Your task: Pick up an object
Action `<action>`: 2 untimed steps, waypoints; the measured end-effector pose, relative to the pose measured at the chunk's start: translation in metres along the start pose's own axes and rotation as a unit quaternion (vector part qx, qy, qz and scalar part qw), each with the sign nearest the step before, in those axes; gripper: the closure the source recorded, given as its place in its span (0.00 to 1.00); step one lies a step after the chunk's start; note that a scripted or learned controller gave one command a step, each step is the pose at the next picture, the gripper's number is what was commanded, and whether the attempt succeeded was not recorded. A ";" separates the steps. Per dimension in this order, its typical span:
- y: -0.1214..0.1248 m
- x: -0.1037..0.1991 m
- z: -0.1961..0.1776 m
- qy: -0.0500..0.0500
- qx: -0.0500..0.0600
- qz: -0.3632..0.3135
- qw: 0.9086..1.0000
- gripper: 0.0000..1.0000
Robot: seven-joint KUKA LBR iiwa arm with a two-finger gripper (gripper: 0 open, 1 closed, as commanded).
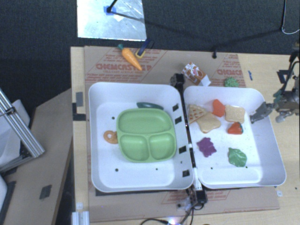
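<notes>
The right bin (267, 172) holds several toy foods: a waffle piece (196, 111), an orange-red piece (218, 108), a tan toast square (235, 113), a pale biscuit shape (208, 122), a red strawberry (235, 128), purple grapes (206, 146) and a green leafy piece (237, 157). My gripper (271, 114) hangs over that bin's right rim, level with the toast and to its right. It is open, and nothing sits between its fingers (260, 111).
The left bin (101, 172) carries a green divided plate (145, 134), a small orange ring (110, 137) and a dark green item (150, 105) behind the plate. Outside the bins, at the back, lie a carrot (131, 58), a small packet (193, 73) and a green piece (230, 82).
</notes>
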State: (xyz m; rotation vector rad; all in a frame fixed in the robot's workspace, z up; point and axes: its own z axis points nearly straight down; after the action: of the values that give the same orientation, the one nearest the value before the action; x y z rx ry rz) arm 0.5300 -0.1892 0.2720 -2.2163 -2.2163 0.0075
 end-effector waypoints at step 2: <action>-0.006 -0.003 0.051 -0.001 -0.003 -0.001 1.000 0.00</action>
State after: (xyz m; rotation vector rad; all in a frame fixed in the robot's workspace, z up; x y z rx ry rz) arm 0.5237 -0.1923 0.2211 -2.2186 -2.2214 0.0018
